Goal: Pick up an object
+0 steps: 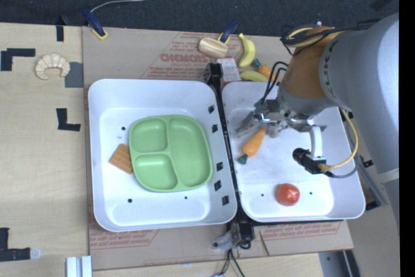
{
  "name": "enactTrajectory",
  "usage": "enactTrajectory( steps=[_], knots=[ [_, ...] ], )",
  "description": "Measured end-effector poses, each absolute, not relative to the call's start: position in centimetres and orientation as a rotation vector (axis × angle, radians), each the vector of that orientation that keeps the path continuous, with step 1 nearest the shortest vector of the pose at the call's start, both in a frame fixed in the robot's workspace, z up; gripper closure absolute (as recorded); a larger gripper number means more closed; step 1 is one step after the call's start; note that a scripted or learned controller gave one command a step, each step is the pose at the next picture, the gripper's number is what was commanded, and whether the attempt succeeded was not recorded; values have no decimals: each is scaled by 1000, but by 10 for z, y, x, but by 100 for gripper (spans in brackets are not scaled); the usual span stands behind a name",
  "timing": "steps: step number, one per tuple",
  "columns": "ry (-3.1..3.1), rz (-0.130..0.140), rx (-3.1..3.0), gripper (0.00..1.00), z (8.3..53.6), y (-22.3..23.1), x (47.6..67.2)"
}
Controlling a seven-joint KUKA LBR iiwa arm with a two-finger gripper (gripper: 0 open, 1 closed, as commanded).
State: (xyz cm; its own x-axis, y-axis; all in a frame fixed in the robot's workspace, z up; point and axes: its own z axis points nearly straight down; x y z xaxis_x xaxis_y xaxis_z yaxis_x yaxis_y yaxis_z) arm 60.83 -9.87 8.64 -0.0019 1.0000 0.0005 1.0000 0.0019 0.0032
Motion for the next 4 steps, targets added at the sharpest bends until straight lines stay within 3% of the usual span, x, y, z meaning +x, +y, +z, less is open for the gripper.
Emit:
enactTrajectory(
  steps=[1, 2, 3, 4],
  knots=[
    [2221, 1, 2216, 100, 96, -100, 608],
    [2225, 0, 2219, 100, 184, -20, 588],
    [2224, -1, 2220, 0, 184, -20, 588],
    [2221, -3, 2222, 0, 184, -79, 596]
  ],
)
